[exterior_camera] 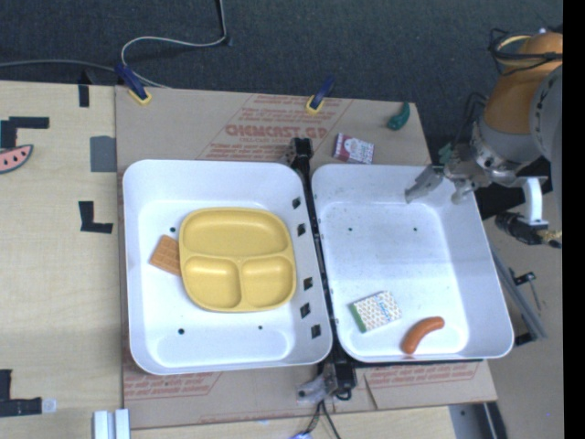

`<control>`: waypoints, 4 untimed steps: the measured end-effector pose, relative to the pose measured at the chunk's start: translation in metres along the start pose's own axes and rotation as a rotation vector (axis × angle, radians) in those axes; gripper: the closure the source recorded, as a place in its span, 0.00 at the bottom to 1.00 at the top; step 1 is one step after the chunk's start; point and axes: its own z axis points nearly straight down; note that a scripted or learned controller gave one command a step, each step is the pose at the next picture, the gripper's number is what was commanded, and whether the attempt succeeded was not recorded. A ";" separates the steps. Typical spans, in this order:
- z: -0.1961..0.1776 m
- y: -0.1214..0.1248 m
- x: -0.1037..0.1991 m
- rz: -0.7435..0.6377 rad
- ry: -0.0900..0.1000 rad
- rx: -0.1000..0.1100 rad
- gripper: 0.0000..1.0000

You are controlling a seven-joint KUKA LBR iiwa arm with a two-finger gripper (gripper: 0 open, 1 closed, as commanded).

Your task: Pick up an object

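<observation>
On the far left of the bench we see a pink, fish-like shape (13, 157) lying flat at the edge of the frame, with black tape marks near it. Moving right, a sheet of printed cardboard (265, 126) carries both bins, and two blue-and-yellow clamps (134, 84) grip its far edge, the second clamp (320, 96) further right.

The left bin (146, 337) holds a yellow divided plate (239, 257) with three compartments, lying flat near the bin's middle. A small tan cracker-like piece (165, 255) lies just beside the plate's left rim, partly tucked under it.

Between the bins runs a black hinge strip (308, 245). Beyond the bins' far edge, on the cardboard, lies a small red-and-white packet (353, 148), and further right a little teal object (398, 115).

The right bin (393, 227) holds two things near its front edge: a small green-and-white patterned packet (376, 310), and to its right an orange sausage-shaped toy (422, 334), close by but not touching the packet.

At the right bin's far right corner we see the gripper (426, 187) hanging over the rim, well apart from both the packet and the sausage. We cannot tell whether its pincer is released or clenched; nothing shows in it. Behind it the grey arm with its orange band (516, 99) reaches in from the right
</observation>
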 end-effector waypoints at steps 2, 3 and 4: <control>0.057 -0.073 -0.007 0.008 0.011 -0.005 1.00; 0.048 -0.073 -0.007 0.008 0.012 -0.004 1.00; 0.010 -0.033 0.023 0.007 0.016 0.003 1.00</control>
